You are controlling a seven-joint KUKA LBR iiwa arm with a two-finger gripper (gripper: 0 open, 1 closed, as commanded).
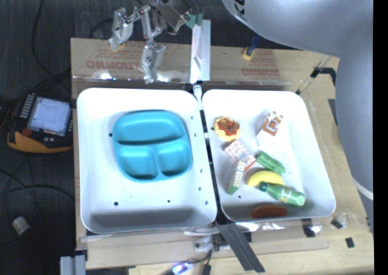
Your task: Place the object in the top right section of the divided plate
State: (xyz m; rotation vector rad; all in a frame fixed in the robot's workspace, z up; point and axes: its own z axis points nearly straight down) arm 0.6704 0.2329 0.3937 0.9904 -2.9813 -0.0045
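Observation:
A blue divided plate (151,143) lies in the left white bin (97,201), with one long section at the back and two smaller ones in front, all bare. My gripper (137,43) hangs beyond the back edge of the left bin, over the brown board, well away from the plate. Its metal fingers (151,60) stand open with nothing between them. The loose objects lie in the right bin (315,146): a small round pizza (227,126), an orange and white box (271,123), a pink packet (239,152), a yellow banana (264,177) and a green bottle (284,194).
A green vegetable (269,162) and a flat brown piece (269,211) also lie in the right bin. The grey arm (303,7) crosses the top right. A handheld screen device (45,119) sits left of the bench. A white divider (200,56) stands behind the bins.

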